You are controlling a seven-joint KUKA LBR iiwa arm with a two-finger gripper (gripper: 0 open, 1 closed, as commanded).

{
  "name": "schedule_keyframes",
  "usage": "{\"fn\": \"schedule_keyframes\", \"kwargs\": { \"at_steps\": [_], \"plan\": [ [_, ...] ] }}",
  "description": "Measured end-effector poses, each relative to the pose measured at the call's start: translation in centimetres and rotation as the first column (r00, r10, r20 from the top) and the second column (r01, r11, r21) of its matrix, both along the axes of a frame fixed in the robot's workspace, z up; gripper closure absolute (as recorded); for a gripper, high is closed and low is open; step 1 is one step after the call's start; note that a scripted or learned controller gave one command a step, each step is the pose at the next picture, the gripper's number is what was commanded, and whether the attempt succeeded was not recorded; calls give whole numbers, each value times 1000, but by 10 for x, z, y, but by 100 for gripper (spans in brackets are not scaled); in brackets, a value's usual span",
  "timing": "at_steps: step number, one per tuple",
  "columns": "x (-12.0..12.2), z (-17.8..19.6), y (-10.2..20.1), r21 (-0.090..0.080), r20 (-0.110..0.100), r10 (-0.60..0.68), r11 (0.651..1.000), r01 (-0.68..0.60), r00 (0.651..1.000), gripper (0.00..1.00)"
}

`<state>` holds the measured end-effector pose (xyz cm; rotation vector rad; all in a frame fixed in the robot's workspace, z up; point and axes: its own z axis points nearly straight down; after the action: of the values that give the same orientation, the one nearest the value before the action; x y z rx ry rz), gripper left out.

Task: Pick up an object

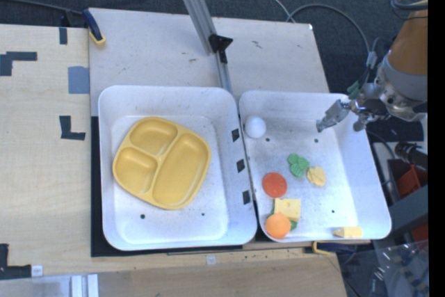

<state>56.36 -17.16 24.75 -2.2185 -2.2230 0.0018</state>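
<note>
Tool: the tool sits in the upper right of the frame, over the upper right corner of the right bin, reaching in from the right. One dark finger points left and down over the bin floor; nothing is between the fingers, and how wide they stand I cannot tell.
Task things: all loose pieces lie in the right bin. A white ball rests near the bin's upper left wall. A green piece and a pale yellow piece lie just beside each other mid-bin. A red disc is lower left of them, then a yellow block and an orange ball touching it near the lower wall. A small yellow wedge sits at the lower right rim.
Key relation: the green and pale yellow pair lies nearest, down and to the left of the tool; the rest lie further down-left.
Long axis: the pieces are mostly round or squat, so no clear axis to align with.
Open room: bare bin floor lies under the tool and around the pair, so a straight descent looks unobstructed.
Edges: the orange ball, yellow block and wedge crowd the lower wall, likely the harder picks.
Left bin: the left bin carries a yellow divided plate, well apart from the tool.
</note>
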Motion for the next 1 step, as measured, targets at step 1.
{"fn": "schedule_keyframes", "kwargs": {
  "at_steps": [1],
  "plan": [
    [-62, -161, 14, -1, 2, -3, 1000, 3, 1000, 0]
  ]
}}
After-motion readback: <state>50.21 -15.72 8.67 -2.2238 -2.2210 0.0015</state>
